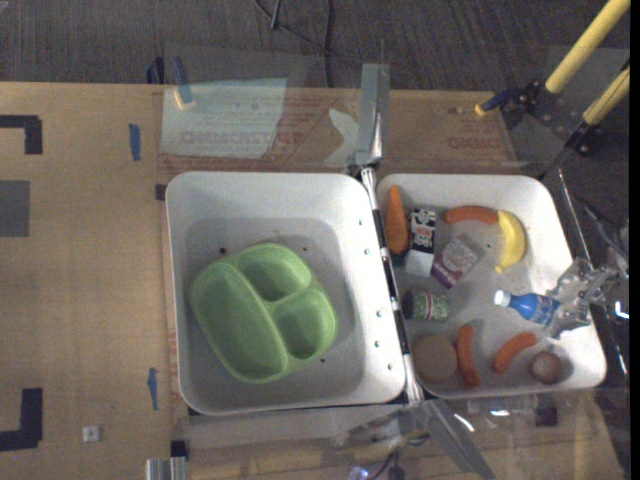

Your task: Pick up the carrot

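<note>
Pincer [583, 293] seen at right bin's [570, 193] right rim.
Finger spacing cannot be told; carrot [397, 221] lies apart, upper left.

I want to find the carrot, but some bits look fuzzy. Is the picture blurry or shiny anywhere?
In the camera view, the carrot looks soft but clear enough against the right bin's white wall; the end effector at the right edge is smeared and hard to make out; the clear sheet above the left bin glares pale.
</note>
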You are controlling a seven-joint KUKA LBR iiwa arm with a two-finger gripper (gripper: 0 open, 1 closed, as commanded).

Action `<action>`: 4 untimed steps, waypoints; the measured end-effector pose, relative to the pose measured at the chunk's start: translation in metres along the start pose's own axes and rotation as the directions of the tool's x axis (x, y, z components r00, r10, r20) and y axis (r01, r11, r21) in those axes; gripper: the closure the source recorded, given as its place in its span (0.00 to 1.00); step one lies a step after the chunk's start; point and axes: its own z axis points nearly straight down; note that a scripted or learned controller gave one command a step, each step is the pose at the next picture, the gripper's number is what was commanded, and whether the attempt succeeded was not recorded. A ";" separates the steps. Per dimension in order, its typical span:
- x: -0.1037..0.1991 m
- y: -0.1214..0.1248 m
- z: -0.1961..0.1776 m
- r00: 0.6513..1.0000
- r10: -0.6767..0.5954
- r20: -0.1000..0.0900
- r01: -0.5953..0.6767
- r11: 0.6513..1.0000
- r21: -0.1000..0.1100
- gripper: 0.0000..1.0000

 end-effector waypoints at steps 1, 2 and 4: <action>-0.001 0.000 -0.009 1.000 0.005 0.002 -0.005 1.000 -0.002 1.00; -0.002 -0.001 -0.017 1.000 0.009 0.004 -0.009 1.000 -0.004 1.00; 0.004 0.013 0.015 0.887 -0.461 0.004 0.461 0.887 0.001 1.00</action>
